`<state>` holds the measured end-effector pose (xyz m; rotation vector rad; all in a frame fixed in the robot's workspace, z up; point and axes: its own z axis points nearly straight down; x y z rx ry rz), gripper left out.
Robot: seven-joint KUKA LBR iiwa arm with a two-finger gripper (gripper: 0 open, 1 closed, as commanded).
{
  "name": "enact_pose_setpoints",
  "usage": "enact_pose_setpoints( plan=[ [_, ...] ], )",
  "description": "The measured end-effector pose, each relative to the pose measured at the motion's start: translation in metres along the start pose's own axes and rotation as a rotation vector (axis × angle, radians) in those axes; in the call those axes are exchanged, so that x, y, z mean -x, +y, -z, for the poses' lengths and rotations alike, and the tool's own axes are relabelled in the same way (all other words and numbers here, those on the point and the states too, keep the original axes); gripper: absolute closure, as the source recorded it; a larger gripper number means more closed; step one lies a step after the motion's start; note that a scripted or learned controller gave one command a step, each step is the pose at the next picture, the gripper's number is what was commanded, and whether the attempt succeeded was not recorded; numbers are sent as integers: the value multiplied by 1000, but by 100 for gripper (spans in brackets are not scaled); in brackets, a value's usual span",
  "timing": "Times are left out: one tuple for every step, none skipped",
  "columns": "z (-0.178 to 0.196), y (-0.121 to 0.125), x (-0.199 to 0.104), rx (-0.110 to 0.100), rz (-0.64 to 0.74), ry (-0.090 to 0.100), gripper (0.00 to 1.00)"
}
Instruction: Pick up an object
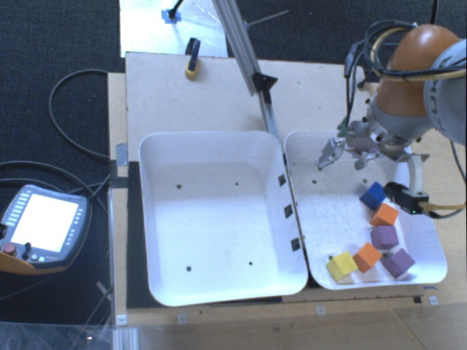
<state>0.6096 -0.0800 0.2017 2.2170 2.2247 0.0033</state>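
Hand (343, 154) spread, pinching nothing, above the right bin's (321, 217) far end. Blue cube (372, 195) nearest, just toward the near right; orange cube (384, 214), purple cube (384, 236) and yellow cube (340, 266) farther off in the near corner.

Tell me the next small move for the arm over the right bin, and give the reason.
Probably shift the gripper toward the near right corner of the right white bin, then lower it. It sits high over the bin's far part, above bare floor, with nothing between it and the floor there. The small blue cube is the closest of the cubes clustered along that side, so it looks the easiest target.
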Motion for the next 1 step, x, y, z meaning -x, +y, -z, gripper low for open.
enact_pose_setpoints(
  plan=[
    [76,-11,52,8,-6,-5,0]
  ],
)
